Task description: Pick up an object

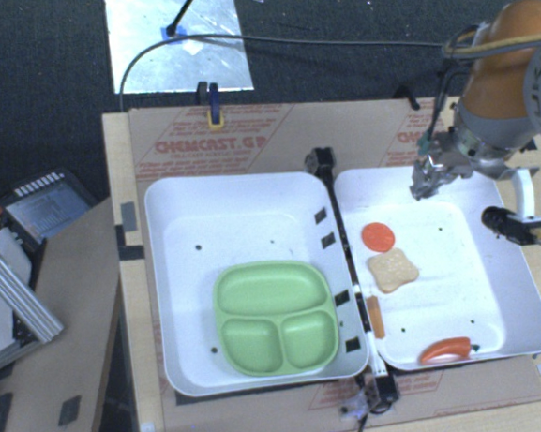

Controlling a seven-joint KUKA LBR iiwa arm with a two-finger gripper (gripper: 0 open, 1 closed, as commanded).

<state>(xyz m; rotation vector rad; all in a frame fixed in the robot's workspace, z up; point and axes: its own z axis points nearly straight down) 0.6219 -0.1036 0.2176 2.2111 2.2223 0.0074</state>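
Observation:
In the right bin lie a round orange-red slice, a tan piece of toast just below it, a thin brown-orange stick along the left wall, and an orange curved piece at the front edge. My gripper hangs over the bin's far edge, up and to the right of the slice, well apart from every item. Nothing shows between its fingers.
The left bin holds a green divided plate at its front. A black clip strip runs along the seam between the bins. Cardboard lies under both bins; a cable arcs across the back.

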